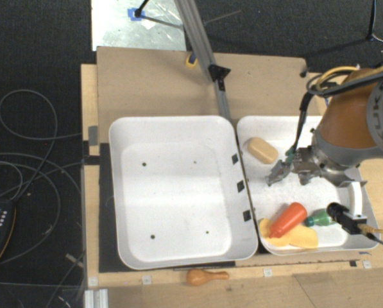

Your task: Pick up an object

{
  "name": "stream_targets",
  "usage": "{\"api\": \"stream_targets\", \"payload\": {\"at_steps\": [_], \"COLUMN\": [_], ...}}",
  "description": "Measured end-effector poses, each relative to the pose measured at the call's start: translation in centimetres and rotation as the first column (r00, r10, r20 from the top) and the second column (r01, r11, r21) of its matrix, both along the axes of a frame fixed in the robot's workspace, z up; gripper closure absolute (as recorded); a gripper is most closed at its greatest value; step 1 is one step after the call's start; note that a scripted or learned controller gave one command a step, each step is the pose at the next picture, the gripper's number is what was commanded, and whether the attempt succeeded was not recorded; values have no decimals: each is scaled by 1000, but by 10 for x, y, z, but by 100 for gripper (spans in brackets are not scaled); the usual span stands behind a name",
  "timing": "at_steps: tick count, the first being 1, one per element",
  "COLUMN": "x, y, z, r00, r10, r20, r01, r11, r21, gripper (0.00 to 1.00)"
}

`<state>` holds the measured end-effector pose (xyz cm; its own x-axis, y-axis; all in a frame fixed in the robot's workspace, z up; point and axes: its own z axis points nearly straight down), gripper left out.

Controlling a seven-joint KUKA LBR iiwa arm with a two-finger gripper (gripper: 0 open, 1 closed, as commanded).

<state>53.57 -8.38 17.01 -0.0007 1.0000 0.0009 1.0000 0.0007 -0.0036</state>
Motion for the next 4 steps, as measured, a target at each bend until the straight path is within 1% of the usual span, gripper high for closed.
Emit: {"api": "stream_targets", "payload": {"at_steps": [1, 2, 3, 4], "x": [9, 9, 10, 20], "y": [-3, -3, -3, -2], "z": [-53, -81, -69, -7], "r00": [1000, 1000, 1000, 1000], "r10": [0, 0, -1, 5], "r20": [0, 1, 6, 11], "r01": [0, 0, 1, -5], "r11": [1000, 1000, 1000, 1000], "r21": [0, 0, 0, -2], "gripper": [0, 0, 100, 100]}}
